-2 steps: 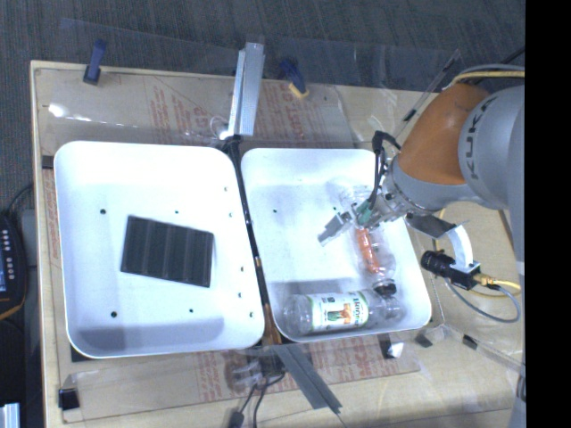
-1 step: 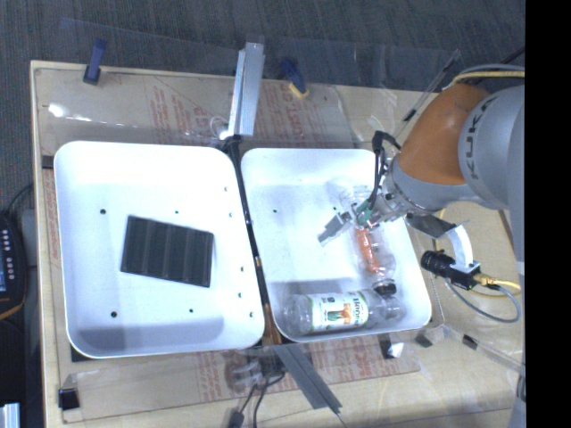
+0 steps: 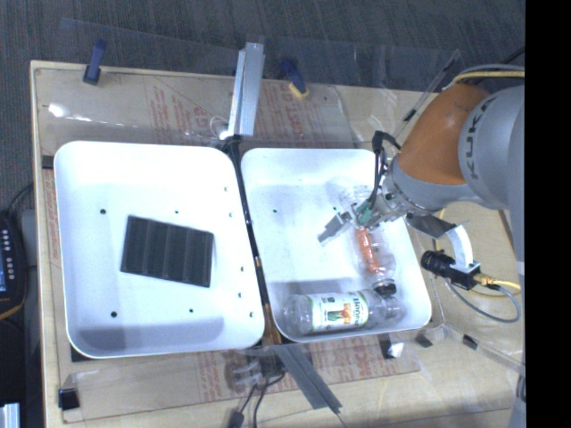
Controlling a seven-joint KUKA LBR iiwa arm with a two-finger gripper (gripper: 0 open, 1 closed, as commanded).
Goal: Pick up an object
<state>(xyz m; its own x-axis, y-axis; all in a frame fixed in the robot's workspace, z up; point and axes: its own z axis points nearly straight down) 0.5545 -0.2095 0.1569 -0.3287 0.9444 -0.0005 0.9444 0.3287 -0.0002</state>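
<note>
Two bottles lie in the right bin (image 3: 268,185); the left bin (image 3: 80,176) holds a dark ribbed panel (image 3: 168,251) lying flat near its middle. Landmark for what follows: the big bottle (image 3: 337,313), clear with a green-and-orange label, on its side along the right bin's near wall.

Small bottle (image 3: 370,253): clear, orange contents, dark cap. It lies just above the big bottle's right end, running away from it towards the arm (image 3: 464,150), cap end close to the big bottle.

Gripper (image 3: 350,219): low inside the right bin, above the big bottle and at the far end of the small bottle. One grey finger (image 3: 333,228) juts out to the left of that end. How wide the jaws stand I cannot tell, since clear plastic and glare blur that spot. Nothing is plainly seen between the fingers, so no hold is recorded.

Step in hand, as I judge it: the approach or closing stage on the small bottle. Lift not yet begun.

Next move calls for: fingers either side of the small bottle's body, not its tapered end, then a firm close and a straight lift. The round, slick plastic may roll or squirt out towards the big bottle.
</note>
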